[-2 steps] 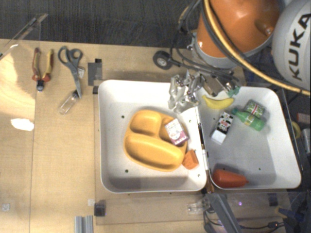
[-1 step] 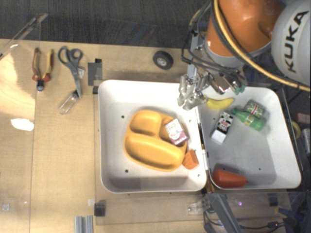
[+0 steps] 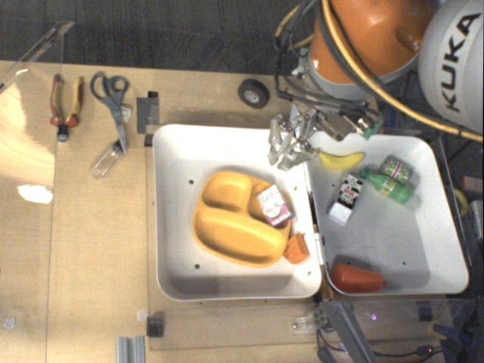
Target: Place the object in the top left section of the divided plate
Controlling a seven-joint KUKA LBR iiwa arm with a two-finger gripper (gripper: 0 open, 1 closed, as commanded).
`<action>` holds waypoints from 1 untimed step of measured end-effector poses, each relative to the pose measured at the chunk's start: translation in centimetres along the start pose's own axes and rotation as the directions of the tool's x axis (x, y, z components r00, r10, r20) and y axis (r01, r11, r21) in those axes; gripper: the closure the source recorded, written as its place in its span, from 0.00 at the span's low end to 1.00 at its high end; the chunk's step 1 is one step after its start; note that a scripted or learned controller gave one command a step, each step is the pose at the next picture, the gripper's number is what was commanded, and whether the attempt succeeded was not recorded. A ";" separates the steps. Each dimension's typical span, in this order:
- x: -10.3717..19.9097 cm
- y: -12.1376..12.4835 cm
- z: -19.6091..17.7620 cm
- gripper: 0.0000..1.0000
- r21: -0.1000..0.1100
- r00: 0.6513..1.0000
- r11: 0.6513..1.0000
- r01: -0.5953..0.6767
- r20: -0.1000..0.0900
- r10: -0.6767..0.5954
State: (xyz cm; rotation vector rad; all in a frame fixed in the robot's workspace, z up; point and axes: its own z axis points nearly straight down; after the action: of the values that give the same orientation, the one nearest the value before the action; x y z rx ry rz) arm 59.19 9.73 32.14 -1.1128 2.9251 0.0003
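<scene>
Carton lies on the yellow plate's right section in the left bin, not top left, so placement looks unfinished, while the claw hangs above the bins' divide, apparently empty, fingers spread.

Small pink carton lying tilted in right section of yellow divided plate.

Bright, even light falls from above me. A strong white glare washes the pale wooden bench at its left edge. The two shallow white bins look slightly overexposed. Soft shadows sit beneath my arm; everything looks mildly soft.
</scene>
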 end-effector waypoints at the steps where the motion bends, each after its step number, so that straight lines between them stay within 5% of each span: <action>1: 2.0 2.9 -0.3 1.00 0.000 1.000 1.000 -0.015 0.001 0.015</action>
State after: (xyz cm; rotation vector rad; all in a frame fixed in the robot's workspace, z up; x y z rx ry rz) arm 55.78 10.59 32.45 -1.0912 2.9329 0.0013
